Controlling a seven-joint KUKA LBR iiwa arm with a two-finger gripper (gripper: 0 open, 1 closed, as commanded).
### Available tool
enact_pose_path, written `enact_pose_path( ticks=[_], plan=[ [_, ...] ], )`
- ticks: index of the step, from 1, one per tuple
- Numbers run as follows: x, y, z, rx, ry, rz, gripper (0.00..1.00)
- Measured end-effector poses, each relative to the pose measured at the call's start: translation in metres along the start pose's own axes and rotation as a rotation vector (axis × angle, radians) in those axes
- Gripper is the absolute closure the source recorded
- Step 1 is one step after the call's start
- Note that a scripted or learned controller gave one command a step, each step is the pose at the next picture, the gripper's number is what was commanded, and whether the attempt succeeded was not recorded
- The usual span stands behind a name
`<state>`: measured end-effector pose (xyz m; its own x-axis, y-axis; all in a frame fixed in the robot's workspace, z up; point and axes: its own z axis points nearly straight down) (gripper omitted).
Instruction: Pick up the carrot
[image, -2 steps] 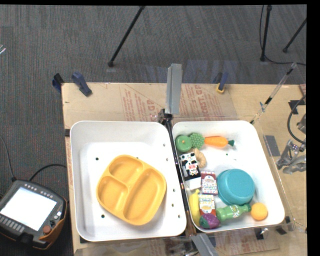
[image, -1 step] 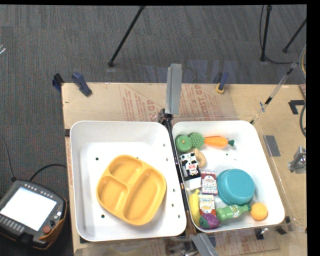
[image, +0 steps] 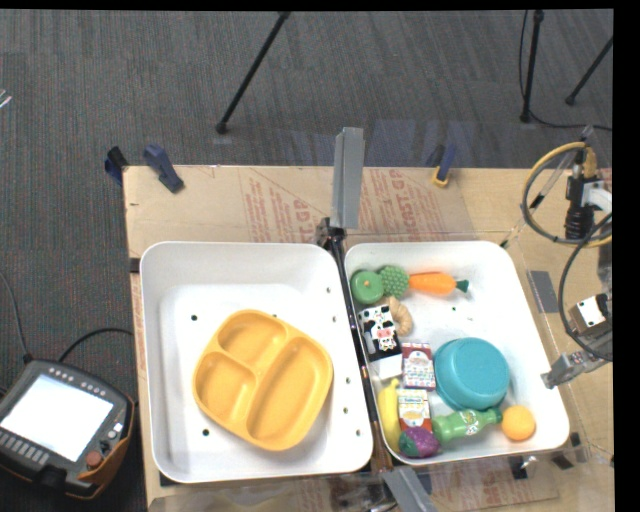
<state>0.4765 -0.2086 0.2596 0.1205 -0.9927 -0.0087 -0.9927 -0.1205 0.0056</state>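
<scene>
The carrot (image: 436, 283), orange with a green stub at its right end, lies flat near the back wall of the right bin (image: 510, 262). It points left to right, just right of a green knobbly toy (image: 394, 280) and a green apple (image: 367, 287). Nothing touches the carrot from above.
The right bin also holds a teal bowl (image: 471, 372), an orange ball (image: 518, 423), a green bottle (image: 465, 424), small cartons (image: 417, 365), a cow-print box (image: 378, 330) and a banana (image: 388, 408). A yellow divided plate (image: 263, 378) lies in the left bin (image: 170, 300). Cables hang at the right (image: 570, 200).
</scene>
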Motion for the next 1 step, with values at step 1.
enact_pose_path(
  ticks=[1],
  plan=[
    [-0.0073,-0.0144,-0.0779,0.006,0.005,-0.412,1.00]
  ],
)
